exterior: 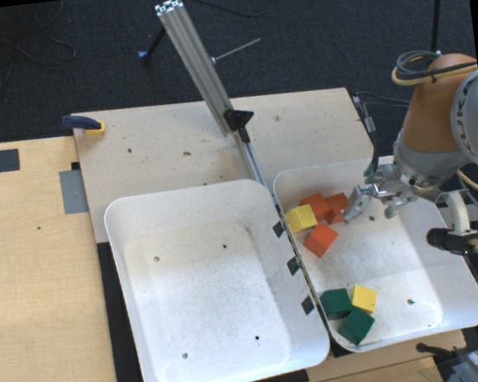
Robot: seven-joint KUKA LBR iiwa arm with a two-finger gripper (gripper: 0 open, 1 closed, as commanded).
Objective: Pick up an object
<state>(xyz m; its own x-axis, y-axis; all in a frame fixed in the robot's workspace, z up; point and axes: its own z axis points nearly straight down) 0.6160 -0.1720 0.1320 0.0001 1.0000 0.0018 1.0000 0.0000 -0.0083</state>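
Near edge first: two white bins side by side on the table. Left bin holds nothing but dark specks. Right bin has all the blocks, seven counted, in two clusters.

Near cluster, by the right bin's front-left corner, three blocks: green block, second green just in front of it, tilted, and a yellow block touching both on their right.

Far cluster, upper left of the right bin, by the divider, four blocks: yellow, orange just in front of it, and two more orange ones behind: and, packed together, touching.

Tally: 2 green, 2 yellow, 3 orange.

Tool sits low over the right bin, just right of the far cluster, tips pointing left at the rear orange blocks. Fingers look slightly spread, nothing between them. No block held. Arm comes in from the right, orange band above the wrist.

Further back: three black clips on the divider between the bins, an aluminium rail slanting up from the table, a blue-and-yellow clamp at the table's far-left corner. Beyond that, dark carpet with cables.
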